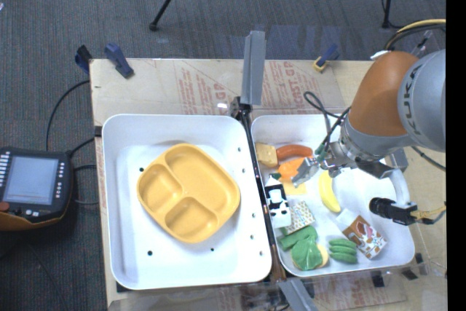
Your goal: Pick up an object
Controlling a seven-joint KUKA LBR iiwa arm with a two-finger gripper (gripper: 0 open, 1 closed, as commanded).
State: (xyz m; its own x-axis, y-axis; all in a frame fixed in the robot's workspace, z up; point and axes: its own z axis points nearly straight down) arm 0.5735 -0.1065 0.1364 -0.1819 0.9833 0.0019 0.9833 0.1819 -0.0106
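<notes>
The arm [397, 102] reaches in from the right over the right bin [403, 247], orange band above the wrist. The claw [312, 170] sits low over the bin's upper-left part, fingers pointing left and down. The fingers look a little apart, tips just above an orange wedge [290, 168]; nothing is visibly held between them, though whether the tips touch the wedge cannot be told.

Right bin contents:
- orange-red carrot-like piece [294, 151] near the top left, just above the wedge
- tan block [266, 154] beside it, against the left wall
- banana [329, 193] just right of the claw, lying roughly upright in view
- black-and-white carton [276, 202] against the left wall, below the wedge
- small patterned box [301, 214] just right of the carton
- green leafy item [298, 237] below the box, with a yellow-green piece [310, 254] near it at the bin's lower edge
- green pod cluster [343, 250] to its right
- brown printed packet [364, 237] at the lower right, tilted

Left bin [127, 258] holds a yellow three-part tray [188, 191], lying flat and turned at an angle, near the middle.

Both bins rest on the table [167, 87]. Blue clamps [119, 60] sit on its far edge. A grey post [253, 69] stands between the bins at the back. A handheld screen unit [33, 186] lies left of the table
</notes>
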